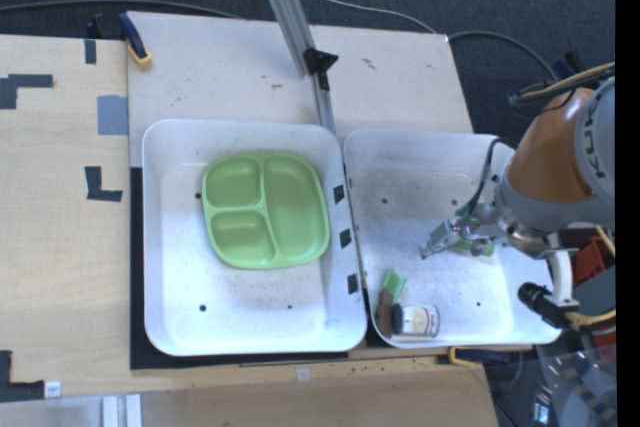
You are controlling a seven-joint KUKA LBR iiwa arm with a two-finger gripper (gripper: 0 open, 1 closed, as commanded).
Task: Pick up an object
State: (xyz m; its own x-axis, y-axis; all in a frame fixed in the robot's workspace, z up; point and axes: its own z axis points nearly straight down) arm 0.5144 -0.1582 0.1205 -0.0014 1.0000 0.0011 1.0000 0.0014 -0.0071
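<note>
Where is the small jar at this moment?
The small jar lies on its side in the right bin, at its near-left corner, beside a green item.

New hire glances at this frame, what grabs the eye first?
The green divided plate, lying flat in the left bin. Then the grey and orange arm on the right, its end effector low over the right bin. A small jar and a green object sit at that bin's near-left corner.
</note>
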